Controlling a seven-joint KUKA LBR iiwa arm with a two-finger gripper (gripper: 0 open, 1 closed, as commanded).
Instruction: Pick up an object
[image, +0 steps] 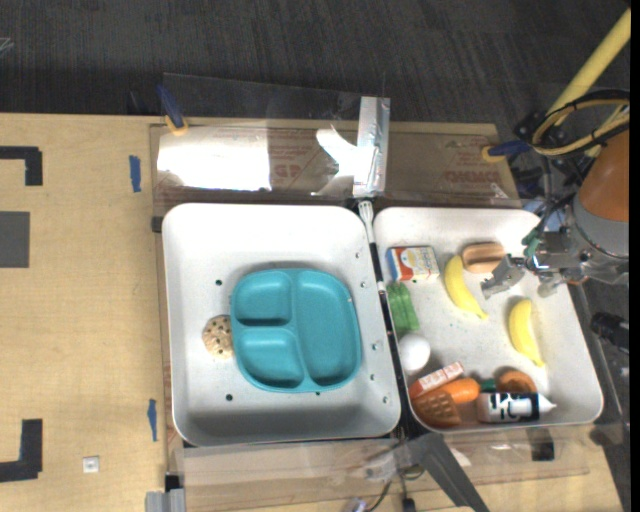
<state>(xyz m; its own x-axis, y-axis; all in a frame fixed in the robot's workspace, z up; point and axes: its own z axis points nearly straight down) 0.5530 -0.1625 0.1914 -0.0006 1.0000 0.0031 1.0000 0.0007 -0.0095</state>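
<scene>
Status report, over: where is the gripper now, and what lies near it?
Gripper over right bin, nothing seen between fingers. Two bananas below it, one left, one right; hot dog beside. Nothing picked yet.

Bright, even overhead light; strong glare on the clear plastic sheet (270, 150); focus slightly soft throughout.

At the right edge of the frame the arm (607, 215) shows a rounded grey body with a broad orange band above its wrist. Its tool (522, 276) is a compact cluster of grey and silver metal parts with a small green spot near the top. Above it, at the upper right, a yellow hose (598, 62) runs diagonally beside looped black cables (560, 120).
</scene>
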